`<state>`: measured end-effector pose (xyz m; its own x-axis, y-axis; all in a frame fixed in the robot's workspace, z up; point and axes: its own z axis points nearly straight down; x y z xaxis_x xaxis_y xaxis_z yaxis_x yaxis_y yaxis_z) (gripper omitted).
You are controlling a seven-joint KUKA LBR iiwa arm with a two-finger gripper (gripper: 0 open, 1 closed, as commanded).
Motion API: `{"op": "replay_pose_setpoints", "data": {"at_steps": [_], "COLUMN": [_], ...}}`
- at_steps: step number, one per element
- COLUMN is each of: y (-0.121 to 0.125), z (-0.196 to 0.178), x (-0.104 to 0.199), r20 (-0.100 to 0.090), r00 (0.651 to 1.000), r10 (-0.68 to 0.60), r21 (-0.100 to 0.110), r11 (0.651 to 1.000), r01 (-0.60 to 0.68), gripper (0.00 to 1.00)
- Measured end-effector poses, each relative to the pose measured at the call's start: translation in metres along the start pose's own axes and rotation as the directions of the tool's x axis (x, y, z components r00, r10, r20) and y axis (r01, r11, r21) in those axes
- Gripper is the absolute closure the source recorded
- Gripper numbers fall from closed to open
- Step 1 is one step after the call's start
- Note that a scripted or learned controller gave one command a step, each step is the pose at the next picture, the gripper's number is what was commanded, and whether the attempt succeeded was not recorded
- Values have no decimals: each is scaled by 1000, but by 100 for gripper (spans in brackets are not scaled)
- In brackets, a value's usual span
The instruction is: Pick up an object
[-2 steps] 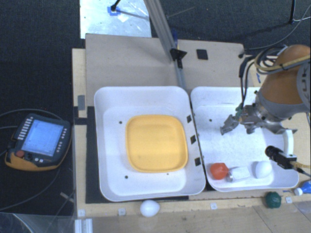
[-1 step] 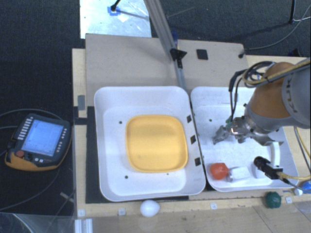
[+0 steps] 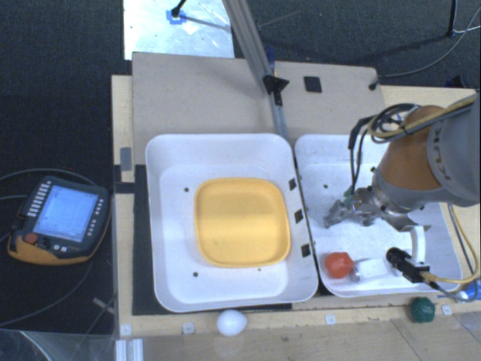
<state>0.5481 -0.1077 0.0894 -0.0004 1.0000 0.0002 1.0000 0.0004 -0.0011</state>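
My jaws [image 3: 334, 215] hang low over the right bin [image 3: 319, 156], near its middle — whether they are spread or clenched I cannot tell. A red object [image 3: 338, 264] lies by the bin's near wall, apart from me, with a clear white piece [image 3: 370, 269] just beside it. The yellow plate [image 3: 242, 221] sits in the left bin [image 3: 173, 164] — a white egg [image 3: 231, 322] rests on the surface in front
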Motion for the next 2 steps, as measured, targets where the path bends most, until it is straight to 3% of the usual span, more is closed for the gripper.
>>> {"op": "replay_pose_setpoints", "data": {"at_steps": [1, 2], "y": [1, 3], "z": [-12, -61], "x": [0, 10], "r20": [0, 0], "r00": [1000, 1000], "r10": [0, -1], "r21": [-3, -5], "r11": [1000, 1000], "r01": [0, 1], "gripper": [100, 100]}}
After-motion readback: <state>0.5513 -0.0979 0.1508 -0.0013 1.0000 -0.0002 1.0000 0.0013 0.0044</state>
